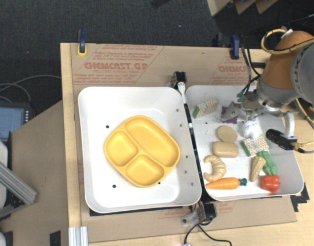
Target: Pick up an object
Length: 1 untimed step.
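Dark carpet is surrounding a cardboard-topped bench [146,60] that is carrying two white bins side by side. Right bin [296,174] is holding all the candidates: toy food, looking like light hollow plastic, stiff, smooth, likely slippery.

Gripper [248,118] is hanging over the upper part of that bin, near a purple piece [230,110] and a white rounded piece [251,129] just below it. Can't tell whether the pincer is apart or together, and nothing is visibly being carried.

Closest realistic targets, my read:
- Tan oval [227,133] and beige bread-like block [226,149] are sitting mid-bin, almost touching each other. Rounded tops may squirt out; taking the block across its short sides is looking safest.
- Croissant [214,168] is lying just above the carrot [227,183], near the bin's front wall; crowding is a risk.
- Cone [256,167], green piece [269,160] and red pepper [270,183] are clustering at lower right, touching or nearly so.
- Striped corn-like piece [206,107] is sitting alone upper left, clear on all sides, so an easy grab across its width.

Left bin [90,137] is holding a yellow three-compartment tray [141,150], well apart from the arm.
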### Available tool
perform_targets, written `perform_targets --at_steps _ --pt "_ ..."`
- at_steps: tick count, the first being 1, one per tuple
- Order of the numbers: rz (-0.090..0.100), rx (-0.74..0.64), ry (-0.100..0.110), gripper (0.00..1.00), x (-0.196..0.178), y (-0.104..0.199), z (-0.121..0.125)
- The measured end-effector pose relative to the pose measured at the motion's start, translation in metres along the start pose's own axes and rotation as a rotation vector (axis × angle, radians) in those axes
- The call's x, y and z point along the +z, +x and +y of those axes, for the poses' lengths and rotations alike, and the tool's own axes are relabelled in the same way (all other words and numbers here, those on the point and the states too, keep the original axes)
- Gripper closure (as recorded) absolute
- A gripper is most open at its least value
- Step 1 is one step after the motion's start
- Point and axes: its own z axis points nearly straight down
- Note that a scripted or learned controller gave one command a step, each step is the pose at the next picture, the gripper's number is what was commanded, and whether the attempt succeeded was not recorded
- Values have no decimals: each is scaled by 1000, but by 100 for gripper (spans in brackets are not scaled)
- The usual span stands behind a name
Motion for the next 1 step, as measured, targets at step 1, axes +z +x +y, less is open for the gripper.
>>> perform_targets --at_steps 1 --pt "-4 -10 8 0 -1 32 36"
